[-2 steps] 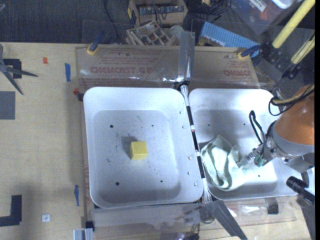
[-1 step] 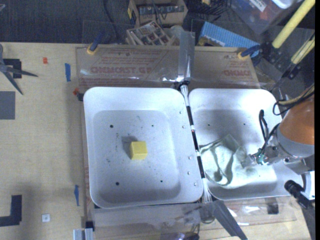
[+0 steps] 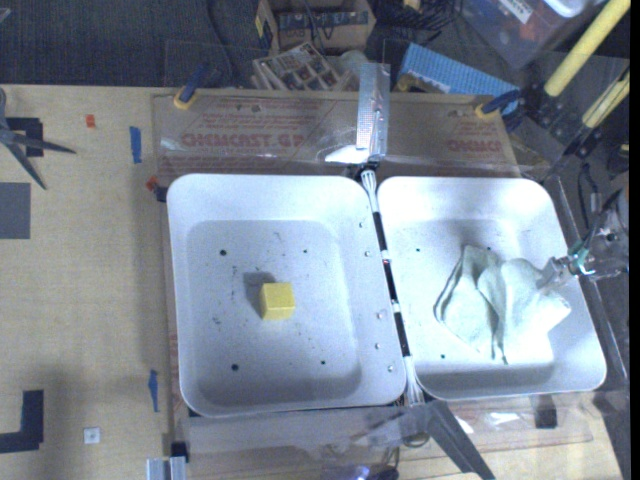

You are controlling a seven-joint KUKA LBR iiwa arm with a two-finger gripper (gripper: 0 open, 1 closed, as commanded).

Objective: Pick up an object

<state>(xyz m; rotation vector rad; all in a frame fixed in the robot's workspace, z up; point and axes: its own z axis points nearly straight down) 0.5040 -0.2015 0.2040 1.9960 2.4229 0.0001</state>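
Pale crumpled cloth lies in right bin, not lifted. Gripper sits at the cloth's right edge, by the rim; its grasp cannot be told. Yellow block rests in left bin. Pick seemingly not completed.

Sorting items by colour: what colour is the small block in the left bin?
Yellow; the block shows plainly in the camera view.

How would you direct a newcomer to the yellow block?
Find the two white bins side by side and take the left bin. The yellow block sits near the middle of its floor, small, cube-shaped and bright, unlike the pale crumpled cloth in the right bin.
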